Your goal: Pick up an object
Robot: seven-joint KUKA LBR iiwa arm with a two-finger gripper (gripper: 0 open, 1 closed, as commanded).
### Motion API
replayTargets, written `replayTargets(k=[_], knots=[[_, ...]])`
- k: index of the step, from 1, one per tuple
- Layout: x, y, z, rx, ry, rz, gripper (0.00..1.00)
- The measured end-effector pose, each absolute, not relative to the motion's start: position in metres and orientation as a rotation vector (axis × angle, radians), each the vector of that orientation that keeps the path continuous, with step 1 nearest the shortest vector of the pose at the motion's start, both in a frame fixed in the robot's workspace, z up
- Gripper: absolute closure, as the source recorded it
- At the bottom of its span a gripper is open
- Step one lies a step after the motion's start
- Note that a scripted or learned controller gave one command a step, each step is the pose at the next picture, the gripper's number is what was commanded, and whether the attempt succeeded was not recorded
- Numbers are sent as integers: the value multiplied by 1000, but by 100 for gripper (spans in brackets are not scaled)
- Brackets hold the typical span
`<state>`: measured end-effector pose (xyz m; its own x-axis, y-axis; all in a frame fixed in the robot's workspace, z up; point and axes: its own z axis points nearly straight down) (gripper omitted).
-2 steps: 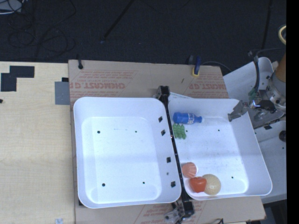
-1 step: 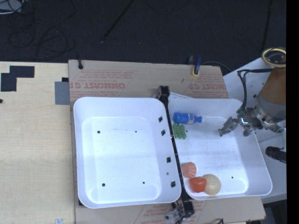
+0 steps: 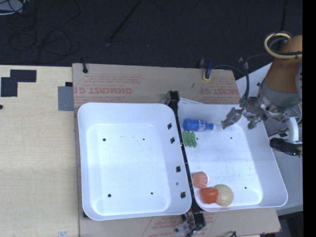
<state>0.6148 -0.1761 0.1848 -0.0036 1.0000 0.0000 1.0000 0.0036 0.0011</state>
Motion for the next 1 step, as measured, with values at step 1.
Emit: replayTargets(k=[1], knots=[[516, -110, 113, 2233, 2233, -11, 0]])
